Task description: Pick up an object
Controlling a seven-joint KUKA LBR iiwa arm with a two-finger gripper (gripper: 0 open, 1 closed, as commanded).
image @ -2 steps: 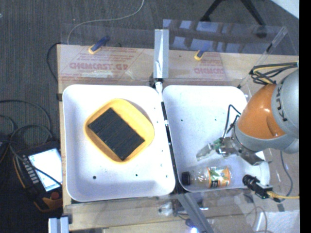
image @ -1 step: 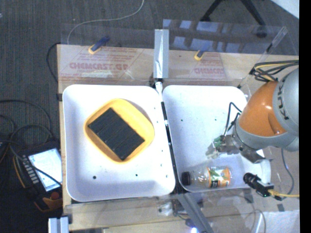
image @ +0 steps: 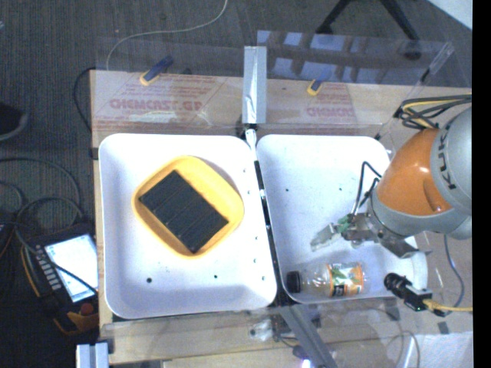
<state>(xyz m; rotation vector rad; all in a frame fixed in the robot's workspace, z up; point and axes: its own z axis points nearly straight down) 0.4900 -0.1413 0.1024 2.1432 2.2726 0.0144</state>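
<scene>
You're at the approach step: the gripper hangs in the right bin, just above the bottle, which lies on its side by that bin's near wall. I can't tell how the jaws stand. Next you'd need to drop over the bottle's body.

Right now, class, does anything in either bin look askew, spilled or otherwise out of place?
Nothing is spilled. The clear bottle lies on its side along the near edge of the right bin, rather than standing. In the left bin, the yellow dish with its dark insert sits turned at an angle.
</scene>
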